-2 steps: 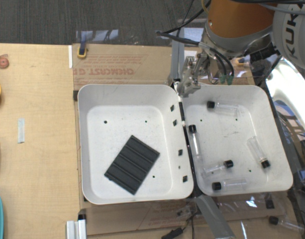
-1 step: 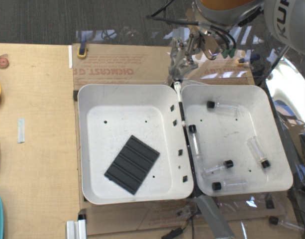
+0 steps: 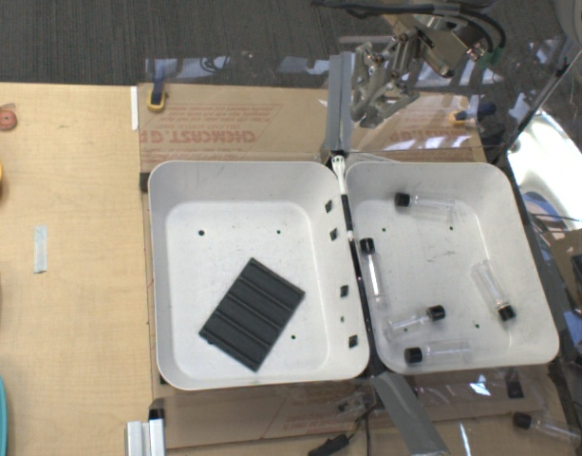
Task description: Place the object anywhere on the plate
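Camera view leaves the pincer (image 3: 371,84) blurred above the bins (grip state unreadable)

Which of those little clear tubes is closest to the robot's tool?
The tube at the right bin's far edge, black cap pointing left. It lies nearest the tool; the others sit farther toward the front.
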Motion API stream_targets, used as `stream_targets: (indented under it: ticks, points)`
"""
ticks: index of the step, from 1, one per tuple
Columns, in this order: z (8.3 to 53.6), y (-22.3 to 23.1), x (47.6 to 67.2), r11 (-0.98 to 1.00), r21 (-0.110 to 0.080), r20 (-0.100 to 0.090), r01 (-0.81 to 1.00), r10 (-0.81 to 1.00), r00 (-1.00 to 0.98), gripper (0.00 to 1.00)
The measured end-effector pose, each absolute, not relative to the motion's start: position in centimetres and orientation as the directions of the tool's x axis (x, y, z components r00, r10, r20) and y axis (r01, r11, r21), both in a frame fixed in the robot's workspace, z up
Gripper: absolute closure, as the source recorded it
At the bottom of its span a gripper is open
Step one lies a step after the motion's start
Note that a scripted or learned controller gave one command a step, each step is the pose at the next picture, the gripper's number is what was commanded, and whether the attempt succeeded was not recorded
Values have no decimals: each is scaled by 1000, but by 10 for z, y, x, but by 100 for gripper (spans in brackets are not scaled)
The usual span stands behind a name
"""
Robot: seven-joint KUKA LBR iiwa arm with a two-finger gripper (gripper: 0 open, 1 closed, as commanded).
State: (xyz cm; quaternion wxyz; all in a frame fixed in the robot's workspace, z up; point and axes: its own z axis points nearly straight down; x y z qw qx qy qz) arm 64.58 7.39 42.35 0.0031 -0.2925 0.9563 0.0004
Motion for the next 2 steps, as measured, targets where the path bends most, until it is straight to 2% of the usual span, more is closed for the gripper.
stream_targets:
  ticks: [1, 2]
  points:
    - [361, 73, 657, 372, 0, -4, -928, -928, -372, 100]
    - [439, 83, 608, -101, -2, -4, -995, -995, 101, 100]
